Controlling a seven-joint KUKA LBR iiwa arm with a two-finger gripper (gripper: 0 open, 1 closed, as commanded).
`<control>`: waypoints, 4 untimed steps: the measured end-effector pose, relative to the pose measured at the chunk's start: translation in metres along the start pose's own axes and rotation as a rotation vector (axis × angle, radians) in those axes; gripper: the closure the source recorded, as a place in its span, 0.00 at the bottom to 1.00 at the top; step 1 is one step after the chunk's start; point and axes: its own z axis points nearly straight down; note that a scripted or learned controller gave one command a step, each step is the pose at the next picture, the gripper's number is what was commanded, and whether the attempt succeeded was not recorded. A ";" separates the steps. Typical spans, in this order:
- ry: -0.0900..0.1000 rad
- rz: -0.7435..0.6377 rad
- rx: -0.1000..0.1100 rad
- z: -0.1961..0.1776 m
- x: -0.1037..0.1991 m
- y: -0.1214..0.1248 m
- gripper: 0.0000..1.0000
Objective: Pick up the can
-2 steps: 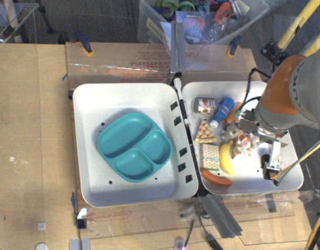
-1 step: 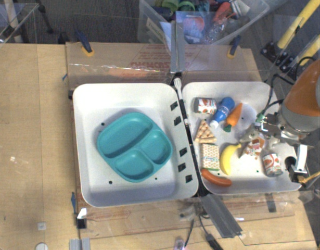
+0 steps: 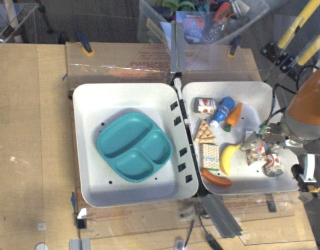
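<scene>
Evidently our gripper (image 3: 262,140), open or closed we couldn't tell, hovered near the right bin's (image 3: 227,85) right edge, well apart from the far-left-corner can (image 3: 205,105), so reaching it was not yet done.

Pale wooden bench (image 3: 29,139), clear plastic tub (image 3: 201,9) of bright clutter behind, dark curtain (image 3: 71,9) backdrop

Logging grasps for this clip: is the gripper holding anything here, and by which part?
Cannot tell. The gripper sits low in the right bin, and a can lies just beside it.
</scene>
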 end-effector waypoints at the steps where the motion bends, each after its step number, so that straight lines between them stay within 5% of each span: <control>1: 0.002 0.014 0.023 -0.022 -0.016 -0.051 0.00; 2: 0.000 -0.046 0.014 0.001 -0.009 -0.058 0.00; 3: -0.012 -0.038 0.007 -0.008 -0.016 -0.057 1.00; 4: -0.013 0.164 0.019 -0.096 0.050 -0.037 1.00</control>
